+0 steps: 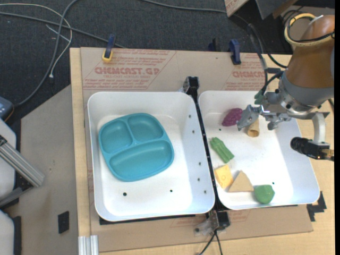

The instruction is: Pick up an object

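Nothing has been picked up yet. A small tan piece (253,132) lies on the floor of the right bin (297,190), just under the gripper (257,117). The gripper's fingers are spread apart and nothing is held between them. A purple toy (232,117) is seen just beside the tan piece, toward the left bin (106,195). Nearer the front, a green pod (221,149), a yellow cheese (223,176), a tan wedge (241,183) and a green lump (264,194) are kept. A blue plate (136,145) is held in the left bin.
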Robot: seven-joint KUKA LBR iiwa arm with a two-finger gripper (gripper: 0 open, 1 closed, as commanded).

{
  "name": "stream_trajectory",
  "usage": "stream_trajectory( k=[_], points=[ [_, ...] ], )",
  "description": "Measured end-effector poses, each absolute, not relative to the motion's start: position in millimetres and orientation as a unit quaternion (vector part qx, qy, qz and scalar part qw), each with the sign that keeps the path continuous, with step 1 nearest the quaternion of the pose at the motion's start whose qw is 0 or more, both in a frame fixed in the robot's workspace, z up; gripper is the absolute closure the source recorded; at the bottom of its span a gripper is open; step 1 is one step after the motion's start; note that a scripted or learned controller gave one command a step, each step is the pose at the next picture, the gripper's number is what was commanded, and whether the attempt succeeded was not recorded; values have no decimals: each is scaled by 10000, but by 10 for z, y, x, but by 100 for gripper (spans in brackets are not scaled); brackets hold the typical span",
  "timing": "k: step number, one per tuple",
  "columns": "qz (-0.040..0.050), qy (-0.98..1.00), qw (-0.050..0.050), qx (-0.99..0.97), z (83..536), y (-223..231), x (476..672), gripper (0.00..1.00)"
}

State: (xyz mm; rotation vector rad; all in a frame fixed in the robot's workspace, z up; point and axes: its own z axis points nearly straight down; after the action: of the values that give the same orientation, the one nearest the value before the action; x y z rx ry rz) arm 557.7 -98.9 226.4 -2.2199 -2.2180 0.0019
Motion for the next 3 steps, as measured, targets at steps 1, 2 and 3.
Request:
stream_trajectory(
  k=[1, 2, 3],
  points=[
    [10, -7069, 25, -7073, 1653, -990, 5540, 0],
    [9, -7068, 24, -7074, 1198, -1068, 5522, 0],
    [-3, -7068, 10, -7074, 1322, -1066, 5530, 100]
  ],
)
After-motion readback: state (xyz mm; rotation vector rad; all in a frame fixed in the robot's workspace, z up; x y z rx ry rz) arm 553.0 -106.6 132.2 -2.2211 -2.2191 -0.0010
